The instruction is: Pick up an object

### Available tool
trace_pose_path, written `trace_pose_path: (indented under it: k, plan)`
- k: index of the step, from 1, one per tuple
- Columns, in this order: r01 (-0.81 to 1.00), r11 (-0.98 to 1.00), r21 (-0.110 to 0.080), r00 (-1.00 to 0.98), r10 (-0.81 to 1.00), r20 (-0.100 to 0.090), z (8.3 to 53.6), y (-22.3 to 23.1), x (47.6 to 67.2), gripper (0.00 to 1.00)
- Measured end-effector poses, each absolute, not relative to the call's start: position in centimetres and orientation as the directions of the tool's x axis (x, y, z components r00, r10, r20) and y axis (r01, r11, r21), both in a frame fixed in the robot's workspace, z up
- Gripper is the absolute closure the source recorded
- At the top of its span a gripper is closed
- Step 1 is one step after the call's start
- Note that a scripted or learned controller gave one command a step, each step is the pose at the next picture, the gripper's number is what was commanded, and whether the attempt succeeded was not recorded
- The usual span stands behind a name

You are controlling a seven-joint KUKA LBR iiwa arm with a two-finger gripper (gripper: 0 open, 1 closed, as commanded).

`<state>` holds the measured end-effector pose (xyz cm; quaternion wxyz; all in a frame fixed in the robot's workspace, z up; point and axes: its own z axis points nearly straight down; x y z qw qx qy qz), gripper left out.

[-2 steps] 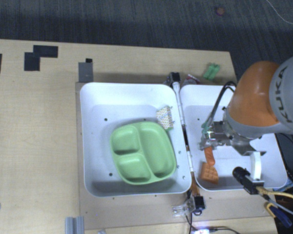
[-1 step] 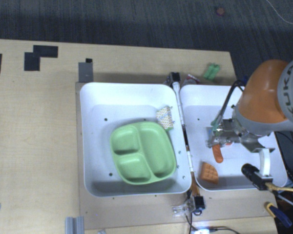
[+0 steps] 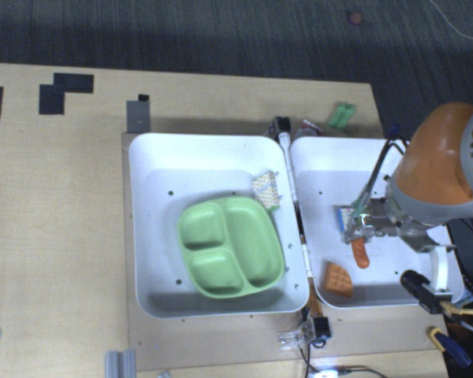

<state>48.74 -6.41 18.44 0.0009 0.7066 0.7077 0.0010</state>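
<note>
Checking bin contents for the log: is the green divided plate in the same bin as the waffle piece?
No. The green plate lies in the left bin; the waffle piece is in the right bin.

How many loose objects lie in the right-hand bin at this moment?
2 visible. A small orange-red piece lies just below the pincer, mid-bin. A waffle-like orange square sits near the bin's front edge. The arm covers the bin's right part, so more could be hidden.

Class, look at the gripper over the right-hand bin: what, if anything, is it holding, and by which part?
The gripper sits directly above the small orange carrot-shaped piece, at its upper end, but an actual hold cannot be told from this view.
</note>
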Motion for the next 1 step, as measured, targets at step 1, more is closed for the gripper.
trace_pose_path:
  k: [1]
  plan:
    - [1.000, 0.001, 0.003, -0.001, 1.000, 0.000, 18.99, -8.27, 48.74, 1.00]
